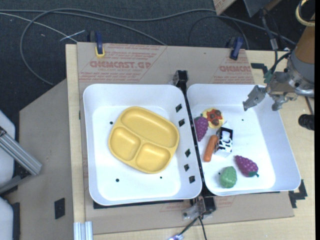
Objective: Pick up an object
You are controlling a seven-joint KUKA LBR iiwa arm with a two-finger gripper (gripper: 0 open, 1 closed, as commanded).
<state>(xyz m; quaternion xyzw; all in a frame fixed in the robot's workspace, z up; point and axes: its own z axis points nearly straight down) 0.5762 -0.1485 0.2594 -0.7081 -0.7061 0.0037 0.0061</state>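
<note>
Lying below pincer (265,99): toys (225,144).

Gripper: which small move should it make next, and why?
Probably move left and down toward the pizza slice toy. The gripper hangs over the right bin near its far right corner, holding nothing, and the toys lie to its left and nearer the camera.

Yellow divided plate (144,139) sat in white left bin (95,134). White right bin (280,139) held purple grapes (246,165), second purple bunch (200,127), orange carrot (210,148), green lump (228,177), black-and-white patterned block (225,141), yellow-red piece (214,116).
</note>
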